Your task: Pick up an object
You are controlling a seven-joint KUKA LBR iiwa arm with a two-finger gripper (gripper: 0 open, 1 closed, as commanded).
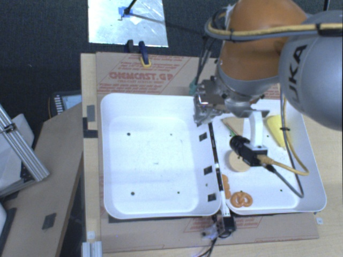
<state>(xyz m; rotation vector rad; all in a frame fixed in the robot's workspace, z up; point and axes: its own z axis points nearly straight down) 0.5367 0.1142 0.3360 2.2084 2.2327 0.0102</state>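
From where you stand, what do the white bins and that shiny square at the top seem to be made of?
Bins: probably moulded plastic, smooth white with a slight sheen; rounded corners and thin rolled rims suggest it.
Shiny square: looks like metal sheet or foil, silvery with patchy reflections; I can't tell which.
Board under the bins: seemingly cardboard, matte tan with red print.

Arm [305, 74]: grey casing with dark lettering, apparently "UKA". Rounded orange band [257, 31] above the wrist. Yellow cable [257, 33] crosses it; another trails below. Metallic wrist block, white bracket, black fitting.
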